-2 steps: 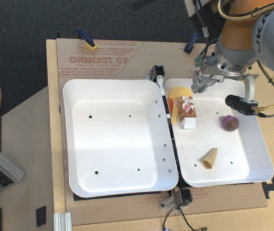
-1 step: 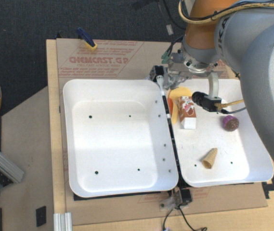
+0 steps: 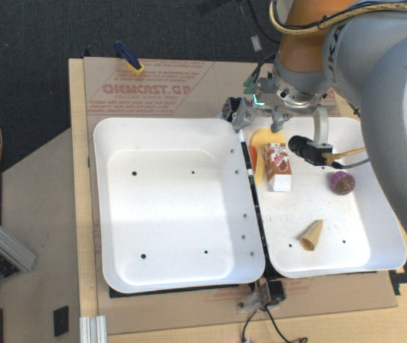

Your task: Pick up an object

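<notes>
My gripper (image 3: 277, 122) hangs over the back left corner of the right bin (image 3: 375, 245), right above a yellow banana-like piece (image 3: 260, 136). Just in front of it lies a small white and red box (image 3: 279, 166), with a thin orange piece (image 3: 255, 164) beside it against the bin's left wall. A purple ball (image 3: 342, 183) rests toward the right side. A tan cone (image 3: 311, 234) lies near the front of the bin. I see nothing between the gripper and these objects that shows a grasp.
The left bin (image 3: 117, 191) sits beside the right one, their walls touching along the middle. Both stand on a cardboard sheet (image 3: 153, 88) with a blue and yellow clamp (image 3: 129, 57) at its back edge. The big grey arm covers the back right.
</notes>
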